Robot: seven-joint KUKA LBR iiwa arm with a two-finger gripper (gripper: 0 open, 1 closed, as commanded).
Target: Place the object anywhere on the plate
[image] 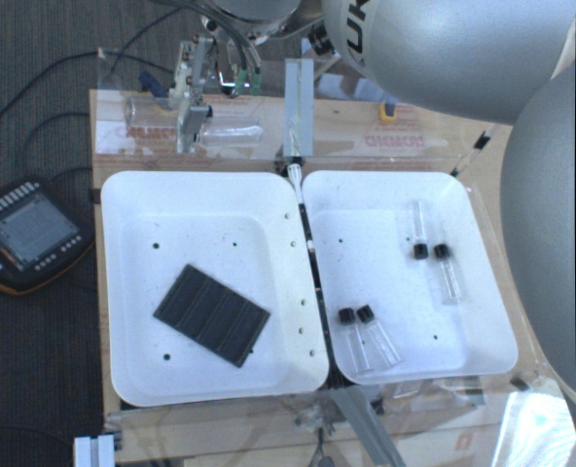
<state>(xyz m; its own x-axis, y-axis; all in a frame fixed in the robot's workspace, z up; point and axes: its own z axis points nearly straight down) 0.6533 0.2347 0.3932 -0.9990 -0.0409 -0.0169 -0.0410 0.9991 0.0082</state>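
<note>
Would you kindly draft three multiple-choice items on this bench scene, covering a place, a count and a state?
1. Where does the dark ribbed plate lie?
A. In the left bin
B. In the right bin
C. On the bench behind the bins

2. How many clear vials with black caps lie in the right bin?
A. Two
B. Four
C. Six

3. How do the vials rest?
A. Standing upright
B. Stacked on the plate
C. Lying on their sides

Answers: 1 A, the plate sits on the left bin's floor. 2 B, two pairs show. 3 C, each lies flat along the floor.
</note>
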